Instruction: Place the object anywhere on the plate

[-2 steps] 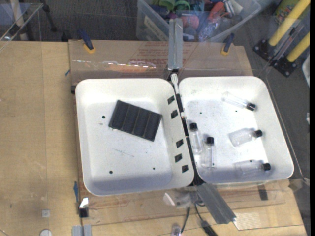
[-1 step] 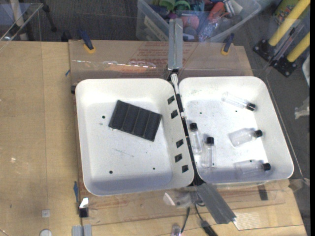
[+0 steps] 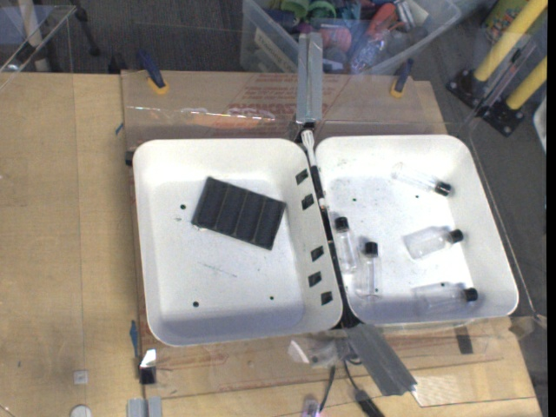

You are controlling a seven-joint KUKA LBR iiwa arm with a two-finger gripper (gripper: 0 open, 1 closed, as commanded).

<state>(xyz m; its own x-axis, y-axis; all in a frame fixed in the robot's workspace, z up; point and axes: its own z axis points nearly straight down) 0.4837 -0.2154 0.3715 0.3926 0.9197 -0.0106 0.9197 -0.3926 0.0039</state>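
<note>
A dark grey, ribbed rectangular plate lies flat and slightly turned in the left white bin, with nothing on it. Several clear plastic vials with black caps lie scattered in the right white bin. One vial is near the back, a wider one is in the middle right, and another rests by the front rim. Two more vials lie close to the divider between the bins.
The bins meet at a central ridge with black clips. A clear tub of colourful toys stands behind the bench. Yellow tubes lean at the back right. Bare wooden bench extends to the left.
</note>
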